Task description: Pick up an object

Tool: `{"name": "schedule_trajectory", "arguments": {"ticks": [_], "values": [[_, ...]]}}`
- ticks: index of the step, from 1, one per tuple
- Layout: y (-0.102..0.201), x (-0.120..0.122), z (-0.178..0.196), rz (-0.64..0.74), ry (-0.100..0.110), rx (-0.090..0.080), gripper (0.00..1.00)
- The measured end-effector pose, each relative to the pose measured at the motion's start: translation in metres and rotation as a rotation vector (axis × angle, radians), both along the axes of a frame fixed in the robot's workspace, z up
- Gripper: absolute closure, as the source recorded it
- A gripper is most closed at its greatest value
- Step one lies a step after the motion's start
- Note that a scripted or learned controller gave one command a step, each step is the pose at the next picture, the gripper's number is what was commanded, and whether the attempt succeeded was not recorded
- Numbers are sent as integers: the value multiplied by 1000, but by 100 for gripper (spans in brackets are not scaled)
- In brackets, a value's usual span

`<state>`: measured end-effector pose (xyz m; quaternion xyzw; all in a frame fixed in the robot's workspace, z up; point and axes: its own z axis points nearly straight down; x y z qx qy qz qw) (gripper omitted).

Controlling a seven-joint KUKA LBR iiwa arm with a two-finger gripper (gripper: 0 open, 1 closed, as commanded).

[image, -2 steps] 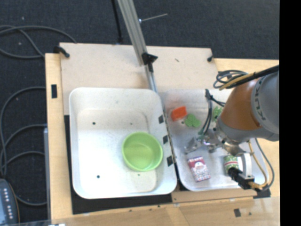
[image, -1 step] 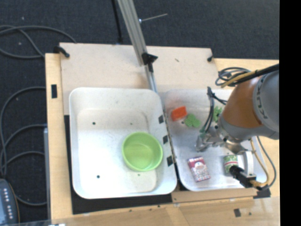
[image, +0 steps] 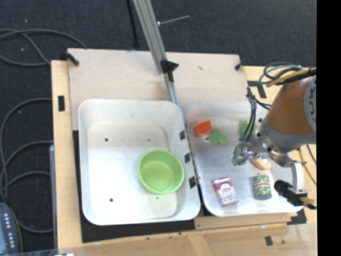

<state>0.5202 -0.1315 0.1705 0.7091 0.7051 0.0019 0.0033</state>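
So far nothing lifted: gripper (image: 242, 156) low in right bin (image: 210, 207), grip state unclear; red carton (image: 225, 191), green can (image: 261, 186) untouched.

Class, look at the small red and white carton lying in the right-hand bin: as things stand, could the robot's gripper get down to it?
Probably yes. The small red and white carton lies flat with bare bin floor around it, apart from the green-labelled can, and the gripper hovers just above and beside it.

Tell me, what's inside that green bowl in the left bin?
Nothing that I can see: the green bowl shows just its bare green inside. It stands alone in the left bin. What lies under the bowl is covered.
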Motion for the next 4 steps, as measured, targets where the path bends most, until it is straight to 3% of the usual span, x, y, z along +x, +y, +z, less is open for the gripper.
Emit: {"name": "schedule_trajectory", "arguments": {"ticks": [2,4], "values": [[1,-5,78,9,2,1,100],[91,13,72,13,5,3,100]]}}
